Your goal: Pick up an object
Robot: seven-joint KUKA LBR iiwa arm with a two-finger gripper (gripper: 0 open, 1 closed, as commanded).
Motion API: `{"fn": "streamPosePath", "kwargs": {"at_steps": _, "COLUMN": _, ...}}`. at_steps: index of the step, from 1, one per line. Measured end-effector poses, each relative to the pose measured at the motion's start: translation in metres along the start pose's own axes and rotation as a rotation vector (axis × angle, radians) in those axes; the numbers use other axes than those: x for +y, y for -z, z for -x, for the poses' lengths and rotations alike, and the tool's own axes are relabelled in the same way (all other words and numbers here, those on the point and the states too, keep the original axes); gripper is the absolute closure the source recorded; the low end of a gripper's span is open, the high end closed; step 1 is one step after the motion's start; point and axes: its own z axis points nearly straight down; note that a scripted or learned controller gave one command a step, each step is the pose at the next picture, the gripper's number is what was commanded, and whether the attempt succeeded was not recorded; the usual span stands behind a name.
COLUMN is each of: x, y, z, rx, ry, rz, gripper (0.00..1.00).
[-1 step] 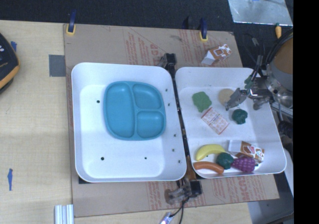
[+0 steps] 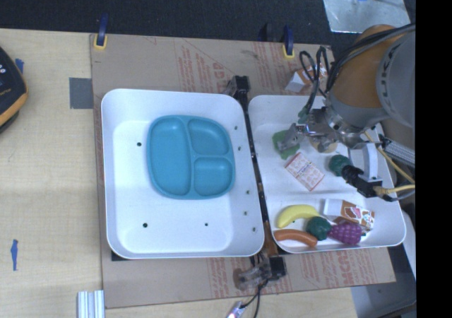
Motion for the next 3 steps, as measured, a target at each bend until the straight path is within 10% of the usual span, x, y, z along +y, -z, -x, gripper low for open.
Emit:
{"fn": "streamPosePath", "kwargs": {"at_steps": 1, "x": 0.013, "y": -0.035, "z": -0.009, "rx": 0.000, "ry": 0.000, "rz": 0.000, "gripper": 0.00}}
{"fn": "streamPosePath", "kwargs": {"at_steps": 2, "x": 0.013, "y": -0.024, "z": -0.008, "rx": -0.001, "ry": 0.001, "rz": -0.001, "gripper": 1.00}}
{"fn": "streamPosePath", "kwargs": {"at_steps": 3, "x": 0.013, "y": -0.024, "z": -0.008, "rx": -0.001, "ry": 0.001, "rz": -0.001, "gripper": 0.00}}
